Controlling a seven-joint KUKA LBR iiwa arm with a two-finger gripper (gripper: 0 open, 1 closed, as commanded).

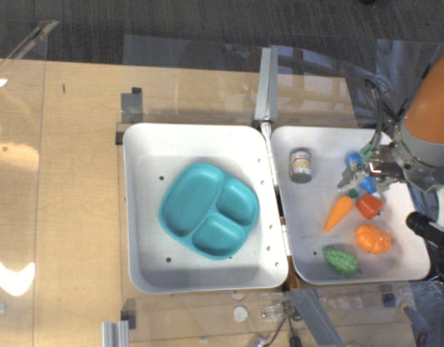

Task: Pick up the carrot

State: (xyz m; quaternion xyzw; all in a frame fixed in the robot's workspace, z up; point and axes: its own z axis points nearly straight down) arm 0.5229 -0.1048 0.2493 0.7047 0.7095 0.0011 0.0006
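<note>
Two white bins side by side on the bench.

Left bin (139,215): one item, a teal divided plate (210,210) with three compartments, sitting roughly in the middle, rotated at an angle to the bin walls.

Right bin (309,259): left to right:
- 1 small can (301,165), far-left area of the bin, well apart from the rest.
- 1 bumpy green vegetable (341,260), near edge.
- 1 carrot (338,212), about mid-bin, lying slanted with the tip toward near-left and the green top toward far-right. Nothing on top of it.
- 1 small blue piece (367,186), just beyond the carrot's top.
- 1 red-orange block (369,207), just right of the carrot's top, touching or nearly so.
- 1 orange round fruit (372,240), near-right, just near of the red block.

Gripper (364,168): at the far-right of the right bin, above the blue piece and just beyond the carrot's top end. Can't tell whether it's open or closed; too cluttered there. The carrot is lying in the bin.

Arm (432,114) comes in from the right, orange band visible.
</note>
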